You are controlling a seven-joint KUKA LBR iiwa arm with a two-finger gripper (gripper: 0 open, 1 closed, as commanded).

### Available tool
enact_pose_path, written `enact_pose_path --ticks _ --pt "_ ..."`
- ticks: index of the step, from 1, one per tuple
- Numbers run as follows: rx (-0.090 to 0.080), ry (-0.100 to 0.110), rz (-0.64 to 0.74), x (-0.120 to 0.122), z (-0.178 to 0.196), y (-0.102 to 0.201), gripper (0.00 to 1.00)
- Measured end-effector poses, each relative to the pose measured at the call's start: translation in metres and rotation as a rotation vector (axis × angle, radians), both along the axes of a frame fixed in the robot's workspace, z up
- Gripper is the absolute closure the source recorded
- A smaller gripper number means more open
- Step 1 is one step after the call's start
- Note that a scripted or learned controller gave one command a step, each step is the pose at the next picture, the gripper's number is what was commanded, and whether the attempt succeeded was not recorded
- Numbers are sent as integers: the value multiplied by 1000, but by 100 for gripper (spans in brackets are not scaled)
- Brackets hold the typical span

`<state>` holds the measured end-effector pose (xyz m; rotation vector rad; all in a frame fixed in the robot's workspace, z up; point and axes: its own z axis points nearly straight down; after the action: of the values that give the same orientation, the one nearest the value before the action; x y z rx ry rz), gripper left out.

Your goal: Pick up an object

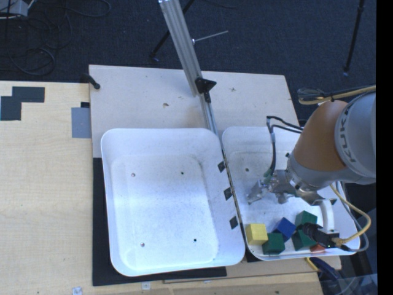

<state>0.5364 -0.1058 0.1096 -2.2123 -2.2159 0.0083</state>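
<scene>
Above the right-hand bin (pixel 245 141), the gripper (pixel 263 191) is being held low over bare white floor, carried by the grey arm (pixel 353 141) with its orange band (pixel 319 141), which is reaching in from the right. Whether the metal claw is spread or pressed together cannot be told, and nothing is seen pinched in it.

The objects that might be picked are being kept in a loose cluster along the near edge of the same bin, toward the viewer and a little to the right of the claw. A yellow block (pixel 256 233) is lying nearest, almost straight toward the viewer from the claw, with open floor between the two. Just beside it a green block (pixel 274 243) and a blue block (pixel 285 227) are sitting close together, possibly touching. A darker green block (pixel 305 219) and another green piece (pixel 302 240) are lying further right, partly crowded by black hardware and cables. The blocks look roughly cubic, so no clear long axis is being offered.

A short move toward the near rim would probably be called for. Room is judged tight there: the bin's front wall is right behind the cluster, and the blocks are hemming each other in. The yellow block is standing freest, with clear floor on its left and far sides. The left-hand bin (pixel 116 141) is lying across the dividing rim.
</scene>
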Motion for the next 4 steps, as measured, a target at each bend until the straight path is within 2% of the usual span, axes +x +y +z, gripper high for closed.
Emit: enact_pose_path --ticks 1,2,3,4 --pt "-1 -13 2 -41 83 105 0" --pt "-5 -17 -4 -48 169 68 0" --pt "-4 -8 2 -49 165 70 0" --pt "-5 -4 -8 -17 105 -1 0"
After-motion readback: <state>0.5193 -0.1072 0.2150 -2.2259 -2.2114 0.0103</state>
